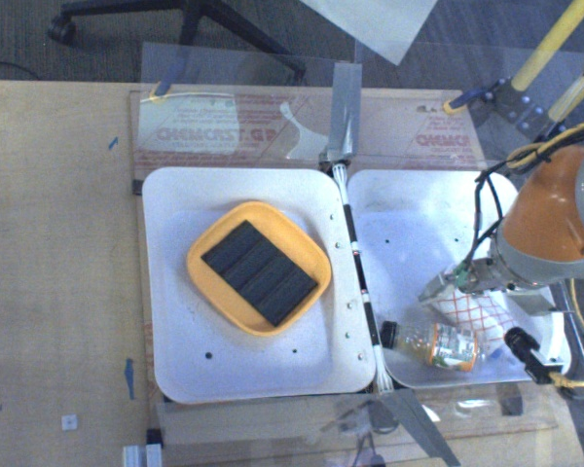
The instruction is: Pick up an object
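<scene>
Bench: wood (58, 261), two white bins
Left bin (175, 358): yellow dish (258, 266)
Right bin (409, 222): bottle (443, 343), netted cloth (477, 309)
Gripper (462, 280): above cloth, grip state cannot be told

A wooden bench (49, 261) carried two shallow white bins side by side. The left bin (175, 358) held an orange dish with a dark ribbed insert (259, 267); the right bin (409, 222) held a small bottle (446, 344) and a red-checked packet (472, 309).

arm (555, 224): grey | orange band above wrist | black cables looping along it | metallic gripper (464, 280)
</scene>
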You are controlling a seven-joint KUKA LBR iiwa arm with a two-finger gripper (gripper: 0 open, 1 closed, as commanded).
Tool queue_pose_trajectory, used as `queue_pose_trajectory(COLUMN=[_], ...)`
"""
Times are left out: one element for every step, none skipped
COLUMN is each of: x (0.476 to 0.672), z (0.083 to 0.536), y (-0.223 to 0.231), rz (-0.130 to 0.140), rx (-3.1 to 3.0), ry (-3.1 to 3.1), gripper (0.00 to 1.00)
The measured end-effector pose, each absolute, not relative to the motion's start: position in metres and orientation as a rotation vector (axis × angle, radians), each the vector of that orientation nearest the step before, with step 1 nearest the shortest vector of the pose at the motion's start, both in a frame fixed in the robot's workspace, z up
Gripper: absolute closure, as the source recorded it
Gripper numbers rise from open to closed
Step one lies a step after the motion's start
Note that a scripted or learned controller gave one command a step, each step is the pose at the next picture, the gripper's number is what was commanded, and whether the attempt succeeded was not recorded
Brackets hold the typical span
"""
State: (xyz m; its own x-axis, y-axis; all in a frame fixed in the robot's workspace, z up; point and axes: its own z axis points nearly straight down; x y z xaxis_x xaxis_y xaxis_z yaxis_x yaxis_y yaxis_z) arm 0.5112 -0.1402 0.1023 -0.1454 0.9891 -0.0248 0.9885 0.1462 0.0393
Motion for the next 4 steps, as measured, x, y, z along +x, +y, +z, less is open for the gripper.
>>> queue_pose_trajectory(x=[0.484,0.509,0.516,0.517], z=[0.156,0.106,0.099,0.109], y=[-0.150,-0.163,-0.154,-0.154], rz=[0.014,0.013,0.016,0.018], rx=[2.354,2.419,2.158,2.156], ry=[2.054,1.978,2.238,2.236], gripper=[0.00,0.00,0.00,1.00])
